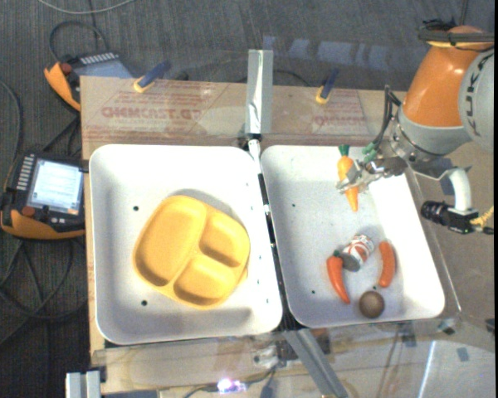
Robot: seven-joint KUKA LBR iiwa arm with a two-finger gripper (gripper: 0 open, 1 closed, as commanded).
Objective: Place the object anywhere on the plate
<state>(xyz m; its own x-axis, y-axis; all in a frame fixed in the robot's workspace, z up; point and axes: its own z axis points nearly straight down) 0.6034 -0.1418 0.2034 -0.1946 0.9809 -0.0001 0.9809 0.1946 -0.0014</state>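
A yellow plate (pixel 192 249) with three compartments lies in the left bin (pixel 116 181). In the far part of the right bin (pixel 307 189) a small carrot (pixel 347 169) with a green top points toward the front. My gripper (pixel 353 181) reaches in from the right and is shut on the carrot, its metal fingers crossing the carrot's middle. The carrot is well to the right of the plate, beyond the divider between the bins.
At the front of the right bin lie an orange carrot (pixel 338 279), a red and white can (pixel 357 253), another orange piece (pixel 387 264) and a brown ball (pixel 371 303). A handheld pendant (pixel 48 191) lies left of the bench.
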